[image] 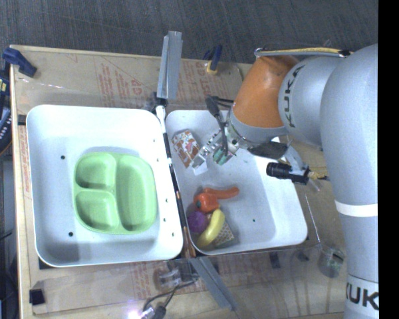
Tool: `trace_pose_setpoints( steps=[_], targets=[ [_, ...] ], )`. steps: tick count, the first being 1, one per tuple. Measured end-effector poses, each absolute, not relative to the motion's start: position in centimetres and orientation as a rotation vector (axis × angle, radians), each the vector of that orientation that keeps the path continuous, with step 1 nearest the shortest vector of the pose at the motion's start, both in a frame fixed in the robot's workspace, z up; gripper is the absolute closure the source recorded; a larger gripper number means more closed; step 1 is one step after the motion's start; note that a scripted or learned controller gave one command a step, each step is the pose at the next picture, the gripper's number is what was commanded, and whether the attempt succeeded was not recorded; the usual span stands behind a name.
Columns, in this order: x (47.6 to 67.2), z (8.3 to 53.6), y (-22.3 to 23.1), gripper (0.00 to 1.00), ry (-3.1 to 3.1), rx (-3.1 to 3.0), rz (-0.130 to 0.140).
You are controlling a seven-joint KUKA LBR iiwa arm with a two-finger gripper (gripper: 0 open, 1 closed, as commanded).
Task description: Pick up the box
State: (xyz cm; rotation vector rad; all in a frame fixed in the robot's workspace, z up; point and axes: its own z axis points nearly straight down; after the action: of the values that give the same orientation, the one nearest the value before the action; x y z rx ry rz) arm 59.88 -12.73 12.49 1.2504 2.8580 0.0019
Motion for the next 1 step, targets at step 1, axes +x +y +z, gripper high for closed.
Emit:
trace_pose_setpoints(
  steps=[1],
  targets=[
    [58.58,15.74,-13.61,1.00,2.667,1.660,-0.001]
  ],
)
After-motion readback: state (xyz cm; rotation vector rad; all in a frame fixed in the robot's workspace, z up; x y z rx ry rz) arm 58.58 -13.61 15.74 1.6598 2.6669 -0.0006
